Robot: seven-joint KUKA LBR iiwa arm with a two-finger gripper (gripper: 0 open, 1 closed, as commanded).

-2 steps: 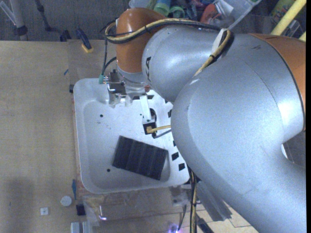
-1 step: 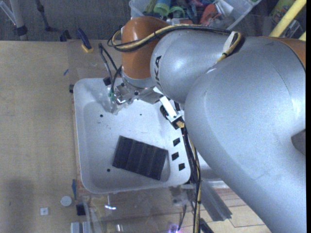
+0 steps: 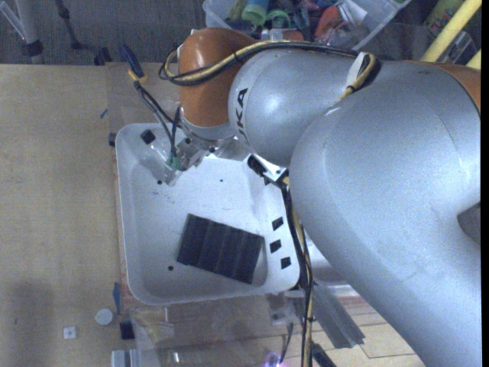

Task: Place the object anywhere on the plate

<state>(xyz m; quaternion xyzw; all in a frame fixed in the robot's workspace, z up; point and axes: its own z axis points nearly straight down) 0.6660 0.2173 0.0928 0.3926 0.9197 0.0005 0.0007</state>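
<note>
Small green piece (image 3: 175,161) located at the tip of the tool (image 3: 170,167), over the far left part of the white bin (image 3: 134,228). Too small and blurred to identify; contact with the bin floor not determinable. Degree of tool opening, and whether anything is gripped: cannot tell.

Plate (image 3: 220,248): one dark, ribbed, rectangular slab, lying flat and slightly skewed in the near part of the same bin, well apart from the tool and the green piece.

One small black square (image 3: 147,137) in the far left corner of the bin, near the tool. Three black squares (image 3: 276,244) in a row on the right rim.

Right side of the bin covered by the arm (image 3: 367,189); orange band (image 3: 202,75) directly above the tool. Black and yellow cable (image 3: 229,56) routed over the band, blocking part of the wrist.

Worktop (image 3: 53,205) to the left, tan. One small round white item (image 3: 103,316) near the bin's near left corner. Far side: one clear tub of mixed coloured items (image 3: 306,2), contents cut off by the frame edge.
</note>
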